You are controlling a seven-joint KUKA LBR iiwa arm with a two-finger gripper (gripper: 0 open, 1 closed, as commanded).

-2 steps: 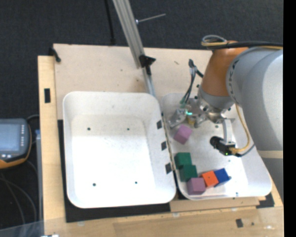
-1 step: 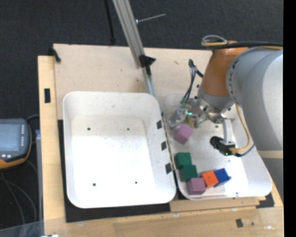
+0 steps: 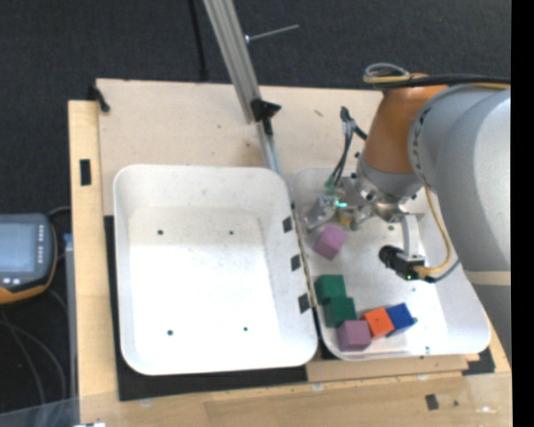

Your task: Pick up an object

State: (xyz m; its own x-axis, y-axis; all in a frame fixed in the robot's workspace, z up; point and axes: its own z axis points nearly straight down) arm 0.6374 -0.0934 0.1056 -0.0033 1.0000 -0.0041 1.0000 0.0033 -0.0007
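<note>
While the grey arm (image 3: 467,167) with its orange band reaches into the right-hand bin (image 3: 467,314), the gripper (image 3: 331,213) sits low at the far-left part of that bin, close against the wall shared with the left-hand bin (image 3: 209,269). A pale purple block (image 3: 329,240) lies directly beneath and just nearward of the fingertips, tilted on the bin floor; whether the fingers touch it, or merely stand above it, cannot be told from this angle. Nor can their opening be judged: the metal parts at the wrist blur together, so no grasp can be claimed.

Farther toward the near rim from the fingers lie two dark green blocks (image 3: 335,297), one against the other, and beyond them a second purple block (image 3: 354,334), an orange block (image 3: 379,322) and a blue block (image 3: 400,316), clustered together and well apart from the fingertips.

By my reading, the step in hand is the descent onto, or closing upon, the pale purple block. The next move calls for a firm closure with the block centred between the fingers, then a straight lift; the nearby bin wall leaves little room on that side, and the block's tilt could let it slip out.
</note>
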